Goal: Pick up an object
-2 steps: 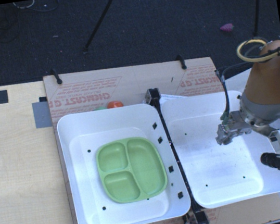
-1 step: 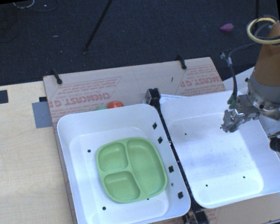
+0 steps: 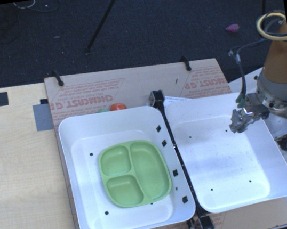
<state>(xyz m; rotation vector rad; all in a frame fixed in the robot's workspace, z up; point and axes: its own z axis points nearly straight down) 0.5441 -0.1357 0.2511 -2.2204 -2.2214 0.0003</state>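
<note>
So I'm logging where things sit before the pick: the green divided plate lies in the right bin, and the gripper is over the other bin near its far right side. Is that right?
Not quite. The camera view shows the green divided plate lying in the left bin, not the right one. The gripper is over the other bin, near its far right side.

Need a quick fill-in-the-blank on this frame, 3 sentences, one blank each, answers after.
1. The green divided plate lies in the ____ bin of the view.
2. The plate has ____ compartments.
3. The gripper hangs over the ____ bin's upper edge area.

Missing words: left; three; right
</note>
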